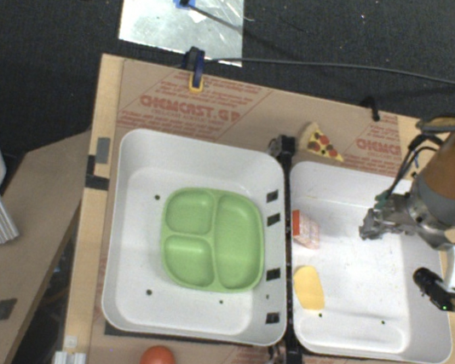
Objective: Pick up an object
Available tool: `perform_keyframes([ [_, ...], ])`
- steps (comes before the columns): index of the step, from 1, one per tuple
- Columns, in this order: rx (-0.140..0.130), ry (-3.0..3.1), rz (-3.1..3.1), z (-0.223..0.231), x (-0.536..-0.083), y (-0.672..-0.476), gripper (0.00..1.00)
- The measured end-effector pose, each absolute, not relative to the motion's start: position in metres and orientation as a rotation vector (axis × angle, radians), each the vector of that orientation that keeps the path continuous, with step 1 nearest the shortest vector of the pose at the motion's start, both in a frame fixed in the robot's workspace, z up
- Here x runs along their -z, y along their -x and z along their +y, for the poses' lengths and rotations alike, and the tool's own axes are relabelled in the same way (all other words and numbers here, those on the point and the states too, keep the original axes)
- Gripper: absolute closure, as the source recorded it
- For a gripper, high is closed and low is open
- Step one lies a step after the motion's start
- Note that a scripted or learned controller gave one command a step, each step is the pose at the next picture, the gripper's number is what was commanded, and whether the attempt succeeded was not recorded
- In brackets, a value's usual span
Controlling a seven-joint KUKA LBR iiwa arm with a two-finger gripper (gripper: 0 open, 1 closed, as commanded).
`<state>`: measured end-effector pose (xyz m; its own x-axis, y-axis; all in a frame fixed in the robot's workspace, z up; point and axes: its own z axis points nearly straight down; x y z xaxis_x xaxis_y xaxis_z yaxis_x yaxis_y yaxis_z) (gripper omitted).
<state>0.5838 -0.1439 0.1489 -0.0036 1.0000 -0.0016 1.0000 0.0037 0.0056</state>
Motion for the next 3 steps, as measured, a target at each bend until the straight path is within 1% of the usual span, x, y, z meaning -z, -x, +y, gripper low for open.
perform_keyframes([
  [1, -0.007, -2.211, 2.222, -0.147, -0.207, -0.595, 1.00],
  [2, -0.006, -2.211, 2.224, -0.148, -0.251, -0.595, 1.00],
  [3, -0.002, -2.213, 2.231, -0.098, -0.237, -0.587, 1.00],
])
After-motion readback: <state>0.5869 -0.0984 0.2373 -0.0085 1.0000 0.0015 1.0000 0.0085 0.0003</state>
